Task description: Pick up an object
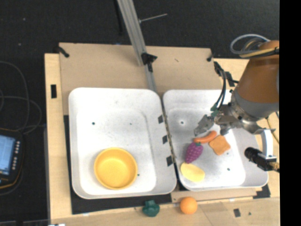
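In the right bin [188,102] lie an orange carrot [205,137], an orange block [219,145], a purple bunch of grapes [193,151] and a yellow lemon-like piece [192,172]. My gripper [212,127] hangs over the middle of this bin, just above the carrot's upper edge. It is open, with one grey finger to the carrot's left and the other near the orange block. Nothing sits between the fingers. The left bin [113,107] holds a yellow bowl [115,167] near its front.
An orange ball [188,205] and a small green object [151,208] rest on the bench in front of the bins. A slanted metal rail [134,27] rises behind the bins. The arm's orange-banded wrist [261,79] covers the right bin's far right side.
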Motion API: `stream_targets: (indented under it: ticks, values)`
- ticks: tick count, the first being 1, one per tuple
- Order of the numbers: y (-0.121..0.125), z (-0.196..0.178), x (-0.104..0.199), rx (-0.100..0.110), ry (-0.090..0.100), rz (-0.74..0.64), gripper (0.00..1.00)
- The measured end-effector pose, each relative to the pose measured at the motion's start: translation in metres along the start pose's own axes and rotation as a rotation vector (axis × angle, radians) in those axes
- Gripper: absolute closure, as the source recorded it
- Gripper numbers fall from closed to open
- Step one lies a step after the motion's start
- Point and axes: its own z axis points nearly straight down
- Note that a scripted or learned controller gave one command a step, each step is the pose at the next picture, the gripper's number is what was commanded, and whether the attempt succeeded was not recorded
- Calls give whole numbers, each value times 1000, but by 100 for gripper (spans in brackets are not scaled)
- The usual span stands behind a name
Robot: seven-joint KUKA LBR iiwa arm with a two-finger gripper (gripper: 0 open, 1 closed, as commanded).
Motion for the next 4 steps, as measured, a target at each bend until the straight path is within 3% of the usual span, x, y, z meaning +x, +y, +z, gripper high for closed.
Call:
stream_targets:
  ticks: [1, 3, 4]
  values:
    - [0, 0, 0, -1, 0, 1, 0]
    - [-2, 106, -2, 7, -2, 4, 0]
    - [-2, 142, -4, 3, -3, 4, 0]
